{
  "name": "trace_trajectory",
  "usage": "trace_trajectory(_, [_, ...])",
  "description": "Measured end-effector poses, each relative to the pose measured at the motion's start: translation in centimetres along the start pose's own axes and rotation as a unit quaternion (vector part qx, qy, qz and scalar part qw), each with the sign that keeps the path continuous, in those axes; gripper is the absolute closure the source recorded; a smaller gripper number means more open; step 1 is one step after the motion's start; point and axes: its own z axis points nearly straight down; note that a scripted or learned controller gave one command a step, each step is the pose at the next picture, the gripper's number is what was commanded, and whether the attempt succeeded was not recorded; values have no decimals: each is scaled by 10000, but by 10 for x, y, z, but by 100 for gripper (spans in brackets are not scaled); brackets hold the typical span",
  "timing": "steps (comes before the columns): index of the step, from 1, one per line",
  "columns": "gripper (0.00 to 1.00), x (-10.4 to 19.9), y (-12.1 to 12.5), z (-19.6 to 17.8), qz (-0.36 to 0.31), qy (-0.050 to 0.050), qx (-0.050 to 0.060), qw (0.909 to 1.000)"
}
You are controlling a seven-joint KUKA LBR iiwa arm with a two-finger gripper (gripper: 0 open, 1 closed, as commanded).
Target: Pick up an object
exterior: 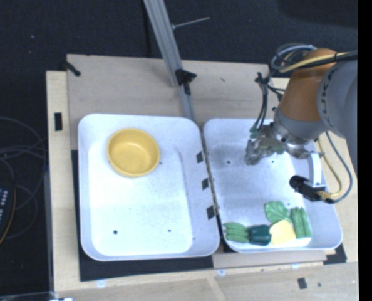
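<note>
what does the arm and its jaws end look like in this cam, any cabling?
The arm is grey, rounded, with an orange band above the wrist. Thin dark cables loop over the band and run down both sides. The gripper is a small grey metallic assembly, too blurred for detail. A white bracket with a black part sits beside the wrist.

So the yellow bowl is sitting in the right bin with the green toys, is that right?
Not quite. The camera view shows the yellow bowl in the left bin, by itself. The green toys lie in the right bin, at its near edge.
</note>
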Motion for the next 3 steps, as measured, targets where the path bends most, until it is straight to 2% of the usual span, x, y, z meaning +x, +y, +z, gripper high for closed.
trace_trajectory(1, [100,1,-5,-45,-8,-4,-14,10000])
trace_trajectory(2, [100,-1,-7,-108,-8,-5,-22,10000])
trace_trajectory(3, [100,-2,-7,-112,-9,0,6,10000])
